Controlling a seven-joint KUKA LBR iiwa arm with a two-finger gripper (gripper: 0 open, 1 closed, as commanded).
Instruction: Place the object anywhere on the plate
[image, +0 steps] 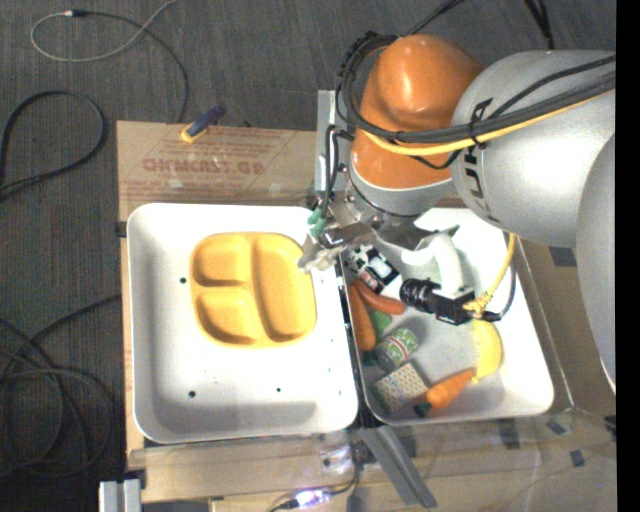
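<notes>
Lying in the left bin (160, 390), toward its upper right, one plate (255, 288) is seen: yellow, rounded-square, and divided into three compartments, one long on the right and two smaller on the left. Nothing is seen on it. The gripper (322, 245) is found at the plate's upper right corner, over the seam where the two bins meet; whether it is released or clenched cannot be told, and no object can be made out in its grasp.

Two white bins are counted on the counter. The loose objects are gathered in the right bin (530, 390): two carrots, one (362, 325) along the left wall and one (452, 386) near the front; one can (397, 347) with a green label; one patterned box (400, 384) just beside the front carrot; one banana (487, 350) toward the right; and one white bottle (442, 262) partly covered by the arm. One sheet of cardboard (200, 165) is laid beneath the bins.
</notes>
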